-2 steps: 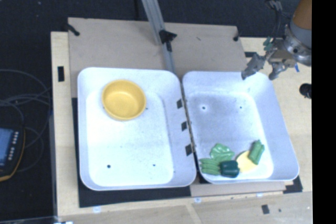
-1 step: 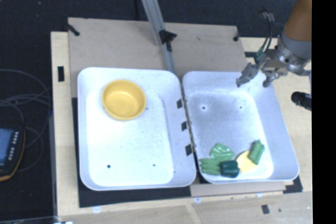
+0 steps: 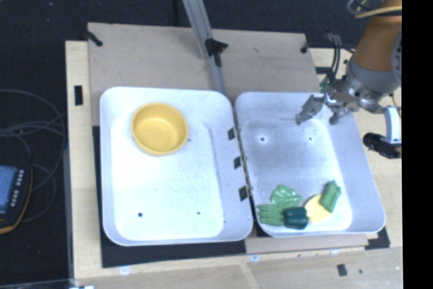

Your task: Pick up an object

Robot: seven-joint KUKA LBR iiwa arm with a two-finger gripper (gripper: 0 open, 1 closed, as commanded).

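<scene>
A pale wooden worktop (image 3: 270,54) on dark floor carries two white bins. The pincer (image 3: 319,110) hangs open, holding nothing, over the right bin (image 3: 284,145); green and yellow objects (image 3: 301,205) cluster at its near edge.

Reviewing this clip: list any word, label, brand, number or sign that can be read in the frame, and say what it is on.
No readable text in this camera view.
Handheld device at the left edge: its blue screen is lit, but the content is too small and blurred to read.
Yellow bowl, left bin, right bin, the green and yellow items and the gripper: no markings seen.
</scene>
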